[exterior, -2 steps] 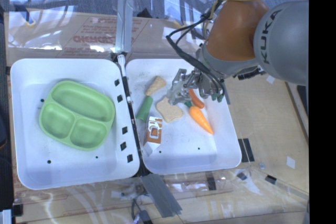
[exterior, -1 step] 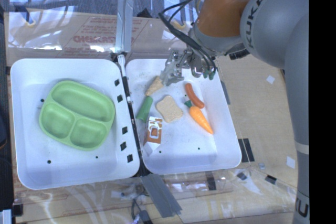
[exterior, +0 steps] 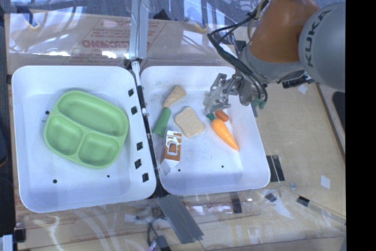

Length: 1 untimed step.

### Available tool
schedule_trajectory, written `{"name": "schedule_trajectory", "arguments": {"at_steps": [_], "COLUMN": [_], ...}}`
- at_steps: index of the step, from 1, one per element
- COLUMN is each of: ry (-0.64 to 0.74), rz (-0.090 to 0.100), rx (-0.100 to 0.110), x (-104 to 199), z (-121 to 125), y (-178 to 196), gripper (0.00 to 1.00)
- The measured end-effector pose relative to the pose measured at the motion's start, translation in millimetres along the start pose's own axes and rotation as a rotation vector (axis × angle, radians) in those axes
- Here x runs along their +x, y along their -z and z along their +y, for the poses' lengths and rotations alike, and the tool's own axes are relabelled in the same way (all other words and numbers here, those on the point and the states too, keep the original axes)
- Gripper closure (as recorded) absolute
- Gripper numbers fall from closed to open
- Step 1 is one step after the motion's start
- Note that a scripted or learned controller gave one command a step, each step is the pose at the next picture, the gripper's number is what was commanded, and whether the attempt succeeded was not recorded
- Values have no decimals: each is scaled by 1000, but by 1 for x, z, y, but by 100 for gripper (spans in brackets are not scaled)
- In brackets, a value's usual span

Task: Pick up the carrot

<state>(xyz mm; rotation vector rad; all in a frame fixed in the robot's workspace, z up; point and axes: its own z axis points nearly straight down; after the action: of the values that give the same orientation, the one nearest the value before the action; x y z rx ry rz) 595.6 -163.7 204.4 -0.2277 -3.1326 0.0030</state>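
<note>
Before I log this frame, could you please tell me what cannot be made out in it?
- Gripper: in the camera view its fingers blur into the grey metal, too small to tell apart, so contact with the carrot is unclear.
- Carrot's green top: the gripper partly covers it.
- Small orange packet: print too small to read.
- Arm: cut off by the right edge.

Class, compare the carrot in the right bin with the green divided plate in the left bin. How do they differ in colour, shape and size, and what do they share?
The carrot is orange; the green divided plate is light green. The carrot is a narrow, tapering piece; the plate is broad and rounded, with three compartments. The carrot is much smaller than the plate. The gripper is right at the carrot's upper end, while the plate sits far from it. Both lie flat in a white bin.
</note>
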Motion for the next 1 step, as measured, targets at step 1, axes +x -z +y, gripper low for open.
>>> {"name": "schedule_trajectory", "arguments": {"at_steps": [1], "ry": [-231], "rz": [-2], "rx": [-2], "x": [-9], "z": [36], "y": [7], "gripper": [100]}}
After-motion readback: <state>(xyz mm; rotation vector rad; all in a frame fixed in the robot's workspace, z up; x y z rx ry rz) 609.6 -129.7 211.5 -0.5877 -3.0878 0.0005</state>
